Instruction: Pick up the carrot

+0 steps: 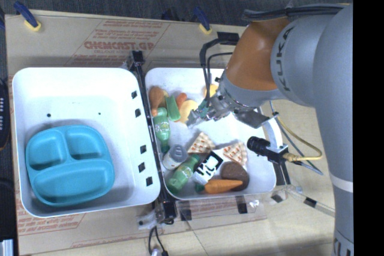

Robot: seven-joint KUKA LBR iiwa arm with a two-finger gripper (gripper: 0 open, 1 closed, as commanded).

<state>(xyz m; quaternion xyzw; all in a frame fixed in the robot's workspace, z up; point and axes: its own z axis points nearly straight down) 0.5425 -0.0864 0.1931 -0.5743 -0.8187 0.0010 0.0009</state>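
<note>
So my arm (282, 63) comes in from the right and hunches over the far half of the right bin (264, 189), where all the toy food is heaped, while the left bin (72, 78) just has the blue tray (69, 165) sitting in it. My gripper (201, 112) is tilted down toward the far-left end of the heap, fingers a little apart with nothing between them as far as I can see. The carrot (223, 186) lies flat by the near wall, well apart from my gripper, so I reckon I've still got to swing nearer.
</note>
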